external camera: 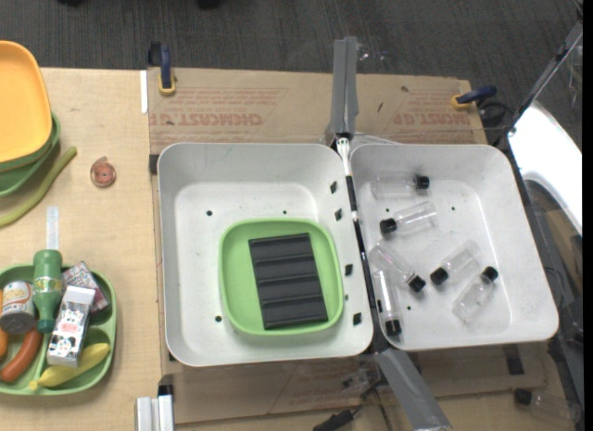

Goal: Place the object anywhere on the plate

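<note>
On the right bin's floor: about six clear vials (408, 220) with black caps lie loose and apart from one another; whichever counts as the object, it is among these, and none has left that bin.
Right bin (519, 234): white and shallow, edge to edge with its neighbour.
Plate (236, 276): green, square with rounded corners, lying in the left bin (185, 225), towards its near edge.
On the plate: a dark ribbed block (289, 279) covers its middle; no vial lies on it.
Progress: I judge the task not begun. Picking up a vial, carrying it across the divide between the bins and setting it down on the plate are all left to do.
Pincer: whether it is spread, pressed together or pinching anything cannot be told.
Writing: the cardboard sheet (218, 116) under the bins carries red print, upside down from this side, which seems to read CHEMCAST, repeated behind the right bin.
Other labels: the small carton (67, 327) and bottle (46, 281) in the green food tray (102, 364) at far left bear print too small to read.
</note>
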Controlling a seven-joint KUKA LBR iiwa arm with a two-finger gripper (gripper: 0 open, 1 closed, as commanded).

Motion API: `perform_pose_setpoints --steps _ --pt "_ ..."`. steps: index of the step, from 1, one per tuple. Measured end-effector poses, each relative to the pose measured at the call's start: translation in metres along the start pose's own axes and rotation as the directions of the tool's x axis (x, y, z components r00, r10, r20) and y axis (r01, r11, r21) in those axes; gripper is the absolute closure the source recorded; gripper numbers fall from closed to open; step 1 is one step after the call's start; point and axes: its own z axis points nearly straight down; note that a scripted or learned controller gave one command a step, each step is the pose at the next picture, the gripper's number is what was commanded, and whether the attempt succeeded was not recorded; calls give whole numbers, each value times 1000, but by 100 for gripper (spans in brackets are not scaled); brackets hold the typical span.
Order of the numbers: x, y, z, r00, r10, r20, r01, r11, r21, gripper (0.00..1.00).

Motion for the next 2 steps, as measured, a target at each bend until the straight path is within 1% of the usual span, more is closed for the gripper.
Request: perform_pose_setpoints --steps 1,2 --pt "-5 0 0 1000 5 2 -5 1000 1 0" --pt "-2 0 0 1000 2 0 -2 1000 0 0"
